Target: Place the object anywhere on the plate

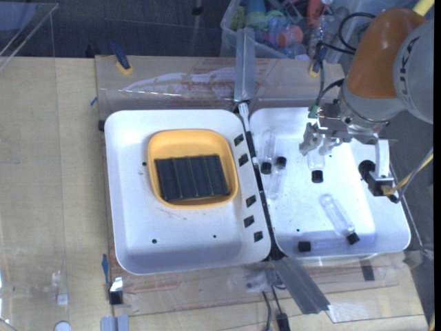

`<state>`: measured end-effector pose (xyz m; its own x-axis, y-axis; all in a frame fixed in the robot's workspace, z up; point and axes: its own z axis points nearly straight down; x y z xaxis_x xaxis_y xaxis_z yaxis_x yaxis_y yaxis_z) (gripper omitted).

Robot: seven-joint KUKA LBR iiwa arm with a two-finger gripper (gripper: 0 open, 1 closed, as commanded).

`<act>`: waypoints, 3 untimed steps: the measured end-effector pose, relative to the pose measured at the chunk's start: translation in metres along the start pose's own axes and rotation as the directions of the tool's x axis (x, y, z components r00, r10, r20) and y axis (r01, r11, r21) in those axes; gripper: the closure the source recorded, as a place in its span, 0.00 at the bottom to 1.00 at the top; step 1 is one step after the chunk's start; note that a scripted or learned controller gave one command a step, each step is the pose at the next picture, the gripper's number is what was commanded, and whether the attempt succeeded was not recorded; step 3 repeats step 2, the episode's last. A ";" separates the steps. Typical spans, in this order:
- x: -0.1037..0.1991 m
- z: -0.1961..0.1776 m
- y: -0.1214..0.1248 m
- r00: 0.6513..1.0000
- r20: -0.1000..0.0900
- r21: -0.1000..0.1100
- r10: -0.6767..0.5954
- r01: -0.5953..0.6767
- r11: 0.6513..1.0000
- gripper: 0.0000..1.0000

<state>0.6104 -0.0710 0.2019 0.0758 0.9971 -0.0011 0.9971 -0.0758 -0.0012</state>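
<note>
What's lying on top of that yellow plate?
A dark ribbed rectangular slab lies flat on the yellow plate, covering most of its middle. The plate surface beneath the slab is hidden.

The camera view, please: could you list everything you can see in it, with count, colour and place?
Bins: two, white, side by side on the bench.
Plate: one, yellow, in the left bin.
Slab: one, dark and ribbed, lying on the plate.
Tubes: about four, clear with black caps, scattered in the right bin.
Box of toys: one, clear, mixed colours, behind the bins.
Arm: one, grey and orange, over the right bin.
Gripper: one, above a tube.
</note>
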 end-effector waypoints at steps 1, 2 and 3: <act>0.024 0.005 0.034 0.968 0.000 -0.004 -0.252 0.252 0.968 1.00; 0.024 0.004 0.034 0.968 0.000 -0.005 -0.252 0.252 0.968 0.00; 0.024 0.004 0.034 0.968 0.000 -0.005 -0.252 0.252 0.968 0.00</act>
